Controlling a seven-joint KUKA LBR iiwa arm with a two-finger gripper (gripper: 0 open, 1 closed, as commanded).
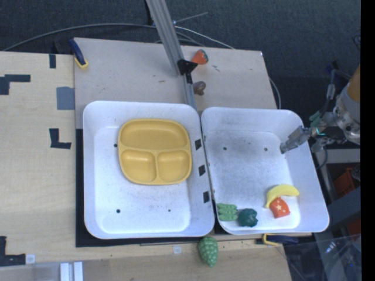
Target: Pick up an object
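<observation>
there, yellow banana [282,191] curved, touching small red object [280,207].

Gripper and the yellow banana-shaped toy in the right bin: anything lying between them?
No. In the camera view, only bare speckled floor of the right white bin separates the gripper from the yellow banana-shaped toy.

A pale wooden bench top [35,157] is seen, marked with dark tape [57,138]. Dark carpeted floor [281,10] is crossed by thin cables [117,27]. A slanted metal pole [164,22] is mounted behind.

Grey metal gripper [291,140], slim dark fingers, teal-green wiring (near wrist); pale grey housing behind
</observation>
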